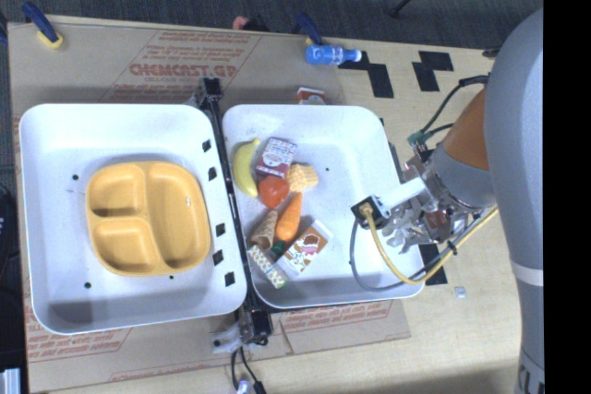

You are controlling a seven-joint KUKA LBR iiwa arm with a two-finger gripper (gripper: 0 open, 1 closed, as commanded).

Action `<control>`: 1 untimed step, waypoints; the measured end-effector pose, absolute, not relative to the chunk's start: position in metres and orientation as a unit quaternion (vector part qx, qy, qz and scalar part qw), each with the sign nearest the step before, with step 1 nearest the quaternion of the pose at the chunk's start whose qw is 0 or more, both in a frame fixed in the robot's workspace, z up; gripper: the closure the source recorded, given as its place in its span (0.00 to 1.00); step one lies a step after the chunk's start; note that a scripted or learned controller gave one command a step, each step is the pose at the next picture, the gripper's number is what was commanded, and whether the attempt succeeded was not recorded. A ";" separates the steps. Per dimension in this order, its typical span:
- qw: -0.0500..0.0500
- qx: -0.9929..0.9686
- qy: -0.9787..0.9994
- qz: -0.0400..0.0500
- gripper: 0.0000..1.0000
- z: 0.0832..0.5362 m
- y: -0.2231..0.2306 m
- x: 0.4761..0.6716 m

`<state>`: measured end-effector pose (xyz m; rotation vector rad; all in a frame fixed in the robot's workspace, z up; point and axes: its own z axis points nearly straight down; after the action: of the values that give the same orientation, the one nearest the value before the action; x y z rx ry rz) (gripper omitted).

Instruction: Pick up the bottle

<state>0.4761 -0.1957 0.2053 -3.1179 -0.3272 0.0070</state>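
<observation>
At the far left, the left bin (pixel 37 198) carries a yellow divided plate (pixel 148 217). Next comes the right bin (pixel 369 129), where a heap of toy food sits against its left side: a banana (pixel 244 167), a small purple carton (pixel 276 156), a tomato (pixel 272 190) and a carrot (pixel 289 214) among them.

The bottle (pixel 331 55) is in neither bin. It lies on its side on the desk (pixel 443 328), just beyond the right bin's far rim, blue with a paler cap end, its long axis running left to right across the view.

Further right, the hand (pixel 406 221) hangs over the right bin's near right corner, with a yellow cable (pixel 388 263) looping beneath it. Its tip is a tangle of metal and wire here, and I cannot tell whether it is spread or closed; nothing is visibly held.

So the bottle lies up and to the left of the hand, well apart, with the bin's far rim between them. In my judgement the reach must clear that rim, then close across the bottle's short width.
</observation>
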 end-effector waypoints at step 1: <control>0.003 -0.994 -0.105 0.003 1.00 0.200 -0.173 0.476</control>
<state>0.4759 -0.1733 0.2000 -3.1179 -0.3290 0.0090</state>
